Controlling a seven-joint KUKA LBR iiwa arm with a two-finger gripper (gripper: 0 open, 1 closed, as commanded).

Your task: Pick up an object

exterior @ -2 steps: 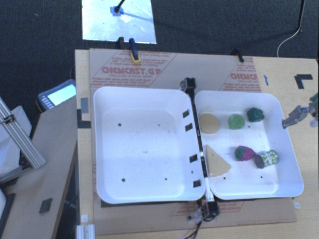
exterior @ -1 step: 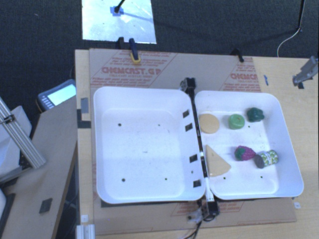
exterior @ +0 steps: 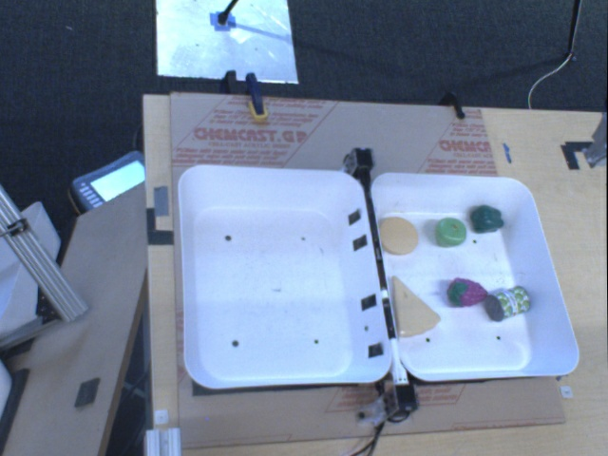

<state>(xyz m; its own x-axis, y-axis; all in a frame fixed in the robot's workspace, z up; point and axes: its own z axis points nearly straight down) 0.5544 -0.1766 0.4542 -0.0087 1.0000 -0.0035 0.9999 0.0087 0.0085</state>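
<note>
Six small objects lie in the right white bin [exterior: 546, 283]: a tan round disc [exterior: 399, 236], a light green ring [exterior: 450, 232], a dark green lump [exterior: 486, 218], a tan wedge [exterior: 412, 308], a magenta lump [exterior: 465, 293] and a small patterned can [exterior: 511, 302]. Nothing is lifted yet; next, I'd say, the arm must come in over one piece.

Tan disc [exterior: 399, 236], green ring [exterior: 450, 232], dark-green lump [exterior: 486, 218], tan wedge [exterior: 412, 307], magenta lump [exterior: 465, 293], small can [exterior: 508, 303] in right bin [exterior: 546, 350].

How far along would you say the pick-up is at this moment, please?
Nothing looks done yet. All the objects lie in the right bin: a tan disc, a green ring, a dark green lump, a tan wedge, a magenta lump and a small can. Nothing is in hand. The whole pick is left: reach in, grasp one, lift.
</note>
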